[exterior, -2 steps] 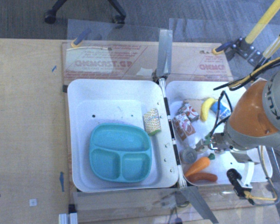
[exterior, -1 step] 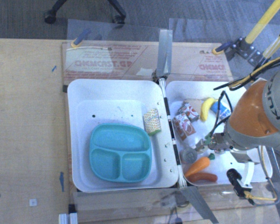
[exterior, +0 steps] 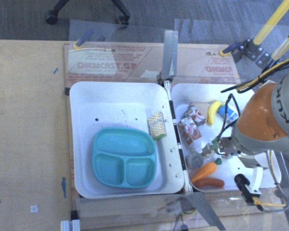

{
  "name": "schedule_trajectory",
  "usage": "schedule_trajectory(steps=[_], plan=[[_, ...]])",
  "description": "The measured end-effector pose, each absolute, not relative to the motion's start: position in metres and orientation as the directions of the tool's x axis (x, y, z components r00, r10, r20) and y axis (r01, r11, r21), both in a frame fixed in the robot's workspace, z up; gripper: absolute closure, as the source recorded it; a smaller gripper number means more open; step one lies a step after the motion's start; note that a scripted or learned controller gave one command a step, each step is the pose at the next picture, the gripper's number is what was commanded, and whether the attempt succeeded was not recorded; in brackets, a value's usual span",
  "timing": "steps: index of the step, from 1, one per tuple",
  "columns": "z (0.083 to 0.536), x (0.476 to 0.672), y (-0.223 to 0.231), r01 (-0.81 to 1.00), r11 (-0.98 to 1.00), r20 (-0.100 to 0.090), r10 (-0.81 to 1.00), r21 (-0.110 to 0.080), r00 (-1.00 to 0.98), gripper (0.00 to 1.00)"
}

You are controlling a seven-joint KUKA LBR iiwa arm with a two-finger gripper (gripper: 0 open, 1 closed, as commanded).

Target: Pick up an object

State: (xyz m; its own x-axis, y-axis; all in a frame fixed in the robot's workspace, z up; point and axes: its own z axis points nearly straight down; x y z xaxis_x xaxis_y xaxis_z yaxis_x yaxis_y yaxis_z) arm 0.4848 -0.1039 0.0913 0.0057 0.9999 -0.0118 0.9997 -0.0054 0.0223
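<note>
Camera view, near edge first: in the right bin (exterior: 272, 170), by its near-left corner, lie a carrot (exterior: 203, 171) and a red sausage-like piece (exterior: 210, 182), side by side & touching. A grey round thing (exterior: 194, 159) sits just beyond them, against the left wall.

My claw (exterior: 216, 149) hangs over the bin's middle, just beyond the carrot's leafy end; cannot tell if it's spread or closed, too small & cluttered w/ cables. Nothing seen between it. My arm comes in from the right, orange band (exterior: 260, 117) over the bin's right half, black cables looping across it.

Farther on, near the left wall: two red-and-white packets (exterior: 191, 124), print too small to read. At the far edge a banana (exterior: 213, 112) w/ a blue item (exterior: 228, 112) beside it, partly behind a cable.

Left bin (exterior: 82, 129): a teal three-compartment tray (exterior: 124, 158) toward the near edge, and a small yellow patterned packet (exterior: 157, 124) by the right wall, touching the tray's far-right corner.

Beyond both bins, clear sheeting on the bench bears red lettering, "CHEMCAST GP" (exterior: 102, 66), seen upside down. A yellow pole (exterior: 274, 18) slants at far right.
</note>
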Motion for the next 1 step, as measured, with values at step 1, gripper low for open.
schedule_trajectory(steps=[1], plan=[[0.0914, 0.4846, -0.1029, 1.0, -0.01, -0.014, 1.0, 0.023, 0.011, 0.0]])
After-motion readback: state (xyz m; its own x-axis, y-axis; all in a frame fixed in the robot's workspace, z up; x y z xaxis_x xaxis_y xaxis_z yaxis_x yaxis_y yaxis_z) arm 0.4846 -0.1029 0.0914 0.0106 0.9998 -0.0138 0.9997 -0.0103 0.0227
